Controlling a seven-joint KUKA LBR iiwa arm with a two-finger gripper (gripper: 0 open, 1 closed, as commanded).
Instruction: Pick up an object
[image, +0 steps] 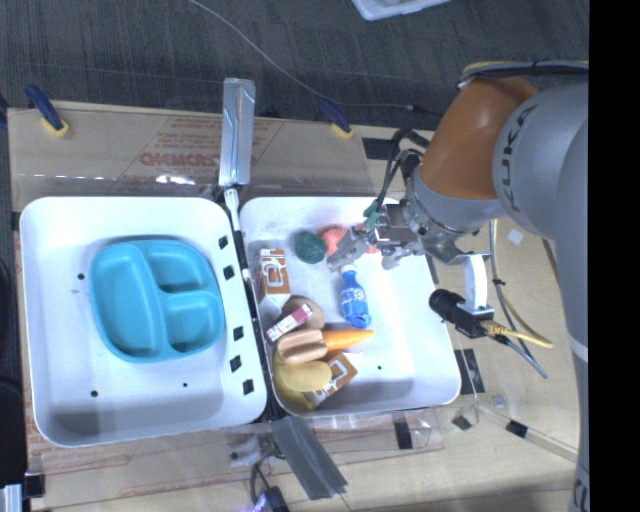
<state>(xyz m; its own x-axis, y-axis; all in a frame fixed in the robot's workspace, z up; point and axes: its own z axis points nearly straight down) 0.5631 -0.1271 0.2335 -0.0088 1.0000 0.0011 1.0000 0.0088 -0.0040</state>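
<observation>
The right bin (425, 345) holds a cluster of small objects. A teal-green ball (309, 246) and a pink-red piece (335, 241) lie near its back wall. A blue bottle (352, 296) lies just in front of them. My gripper (368, 243) hangs low over the bin's back part, right beside the pink-red piece and just above the bottle's cap end. The wrist hides what is directly beneath it.
A brown packet (274, 271) lies by the divider. An orange carrot (346, 338), a bun-like toy (301, 346), a yellow piece (299, 378) and a wrapped bar (291, 319) crowd the front left corner. The left bin (45, 300) holds a blue divided tray (158, 297).
</observation>
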